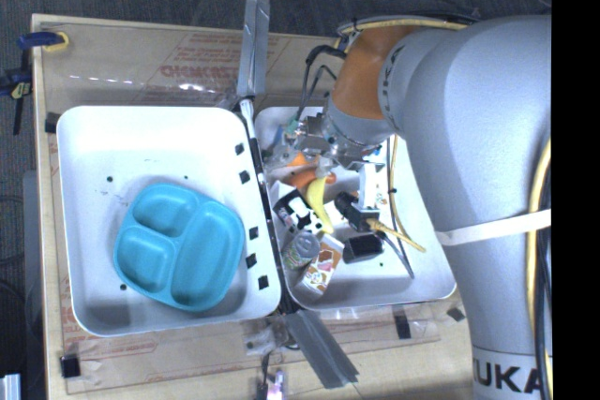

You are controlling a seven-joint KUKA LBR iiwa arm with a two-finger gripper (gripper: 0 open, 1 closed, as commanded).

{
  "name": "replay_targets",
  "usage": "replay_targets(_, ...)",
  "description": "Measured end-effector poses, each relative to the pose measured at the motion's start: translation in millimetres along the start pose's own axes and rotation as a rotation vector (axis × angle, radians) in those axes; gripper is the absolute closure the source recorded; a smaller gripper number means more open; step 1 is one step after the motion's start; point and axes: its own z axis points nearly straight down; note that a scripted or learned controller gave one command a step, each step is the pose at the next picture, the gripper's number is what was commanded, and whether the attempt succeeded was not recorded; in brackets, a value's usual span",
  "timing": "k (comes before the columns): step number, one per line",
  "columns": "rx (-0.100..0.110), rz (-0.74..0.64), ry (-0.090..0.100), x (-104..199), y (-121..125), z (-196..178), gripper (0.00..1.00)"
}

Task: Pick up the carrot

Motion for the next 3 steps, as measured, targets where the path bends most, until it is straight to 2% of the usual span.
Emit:
replay_targets(1, 0.008, -0.014, 0.002, -10.8, 26.8, 9.3, 0.0)
replay_targets(2, 0.029, -0.02, 0.003, -9.6, 22.5, 4.8, 1.0)
replay_targets(3, 0.021, -0.022, 0.003, -8.9, 24.6, 3.0, 0.0)
